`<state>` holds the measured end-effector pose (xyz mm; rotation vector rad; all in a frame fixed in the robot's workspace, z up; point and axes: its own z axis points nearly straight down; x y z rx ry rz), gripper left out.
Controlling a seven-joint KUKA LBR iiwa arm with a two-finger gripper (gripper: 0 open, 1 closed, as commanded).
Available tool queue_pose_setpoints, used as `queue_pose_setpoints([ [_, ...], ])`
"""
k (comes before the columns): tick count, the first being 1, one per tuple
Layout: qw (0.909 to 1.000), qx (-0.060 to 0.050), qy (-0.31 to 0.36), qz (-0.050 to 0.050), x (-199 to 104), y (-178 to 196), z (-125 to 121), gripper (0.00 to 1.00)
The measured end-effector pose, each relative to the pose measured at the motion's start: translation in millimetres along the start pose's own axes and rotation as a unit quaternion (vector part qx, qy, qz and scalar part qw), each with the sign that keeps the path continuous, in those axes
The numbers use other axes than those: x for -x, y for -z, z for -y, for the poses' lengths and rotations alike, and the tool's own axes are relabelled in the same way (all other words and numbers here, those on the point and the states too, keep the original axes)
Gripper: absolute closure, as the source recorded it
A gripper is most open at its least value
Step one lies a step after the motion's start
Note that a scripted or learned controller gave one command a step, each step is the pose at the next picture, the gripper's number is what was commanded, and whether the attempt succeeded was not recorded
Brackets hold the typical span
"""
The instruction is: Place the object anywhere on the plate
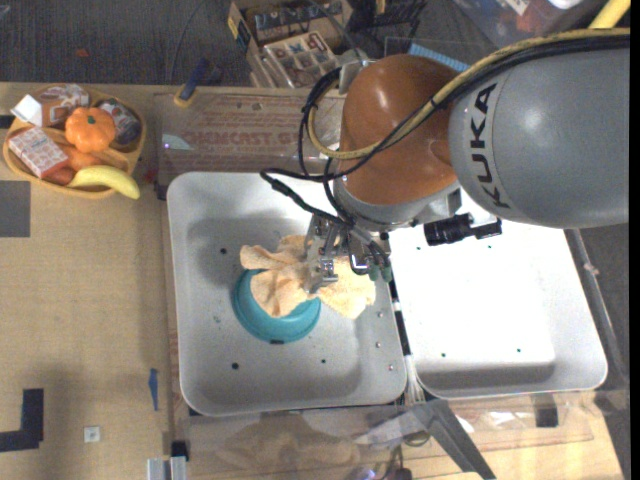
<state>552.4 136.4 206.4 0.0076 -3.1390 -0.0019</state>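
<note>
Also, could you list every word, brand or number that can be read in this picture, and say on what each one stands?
"KUKA": on the grey arm, in dark letters running up its side.
Wooden board behind the left bin: stamped lettering, too faint to read.
Boxes in the yellow bowl: print too small to read.
Boxes on the floor behind the bench: print too blurred to read.

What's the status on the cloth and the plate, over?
Gripper down in the left white bin, over the crumpled pale yellow cloth. Cloth draped partly across the round teal plate, partly on the bin floor. Grasp unconfirmed.
</note>
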Motion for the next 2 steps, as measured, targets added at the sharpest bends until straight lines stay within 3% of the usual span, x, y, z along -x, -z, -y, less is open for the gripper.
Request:
queue_pose_setpoints([
  [1, 1.0, 0.0, -0.001, 0.0, -26.8, 12.5, -41.0, 1.0],
  [2, 1.0, 0.0, -0.001, 0.0, -26.6, 12.9, -40.9, 0.0],
])
